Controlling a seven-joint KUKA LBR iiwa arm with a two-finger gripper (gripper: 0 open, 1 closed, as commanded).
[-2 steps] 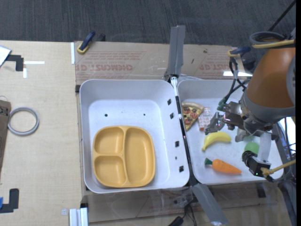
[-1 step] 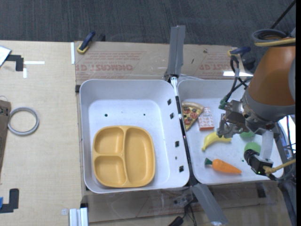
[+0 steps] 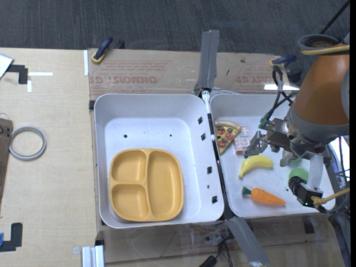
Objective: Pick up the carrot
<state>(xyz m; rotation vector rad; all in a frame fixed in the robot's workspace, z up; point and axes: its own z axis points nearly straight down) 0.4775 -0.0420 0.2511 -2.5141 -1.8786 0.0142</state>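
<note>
Carrot [image 3: 268, 197]: one; banana [image 3: 256, 164]: one; pizza slice [image 3: 225, 134]: one; bins: two.

Carrot [image 3: 268, 197] open from above; banana [image 3: 256, 164] just beside, bin wall [image 3: 267, 216] close behind.

orange carrot [image 3: 268, 197], yellow banana [image 3: 256, 164], white bins [image 3: 102, 149]

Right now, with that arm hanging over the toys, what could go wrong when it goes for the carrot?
The pincer sits above the banana, not the carrot, so it might grab the wrong toy. The carrot lies near the right bin's front wall, which could block a clean grip. Banana and carrot lie close, so one may get bumped.
</note>
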